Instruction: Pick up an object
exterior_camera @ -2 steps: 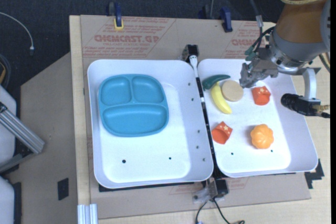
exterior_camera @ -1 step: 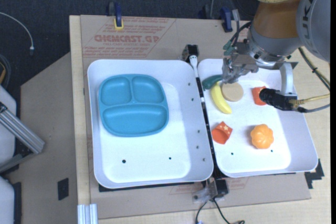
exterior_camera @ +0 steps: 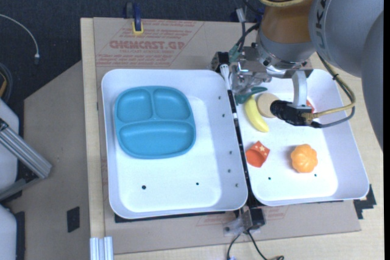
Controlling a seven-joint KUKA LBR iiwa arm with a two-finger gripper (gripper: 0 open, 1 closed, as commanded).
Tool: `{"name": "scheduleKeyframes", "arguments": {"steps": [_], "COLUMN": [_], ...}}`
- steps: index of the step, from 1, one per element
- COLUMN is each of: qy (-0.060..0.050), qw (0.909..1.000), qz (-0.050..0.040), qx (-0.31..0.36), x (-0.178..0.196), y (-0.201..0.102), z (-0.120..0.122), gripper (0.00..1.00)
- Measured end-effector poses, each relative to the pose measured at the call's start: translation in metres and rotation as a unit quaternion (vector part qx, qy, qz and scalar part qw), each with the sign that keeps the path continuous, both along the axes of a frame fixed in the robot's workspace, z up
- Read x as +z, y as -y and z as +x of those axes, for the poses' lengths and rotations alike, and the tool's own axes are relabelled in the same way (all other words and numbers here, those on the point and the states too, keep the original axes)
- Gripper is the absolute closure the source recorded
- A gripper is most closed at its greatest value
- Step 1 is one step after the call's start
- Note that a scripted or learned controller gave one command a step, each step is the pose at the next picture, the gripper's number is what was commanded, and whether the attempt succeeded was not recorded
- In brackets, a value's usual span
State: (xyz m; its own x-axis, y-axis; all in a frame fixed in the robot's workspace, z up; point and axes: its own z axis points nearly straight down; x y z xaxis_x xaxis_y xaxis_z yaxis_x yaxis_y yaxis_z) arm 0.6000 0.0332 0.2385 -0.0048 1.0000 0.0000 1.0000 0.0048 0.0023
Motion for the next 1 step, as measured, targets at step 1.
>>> {"name": "scheduleKeyframes", "arguments": {"steps": [1], "qy": [-0.003], "qw": [1.0], "qz": [0.0005], "qx": [0.0], "x": [-0.0162], "y": [-0.0538], "z": [-0.0042], "gripper": [1.0]}}
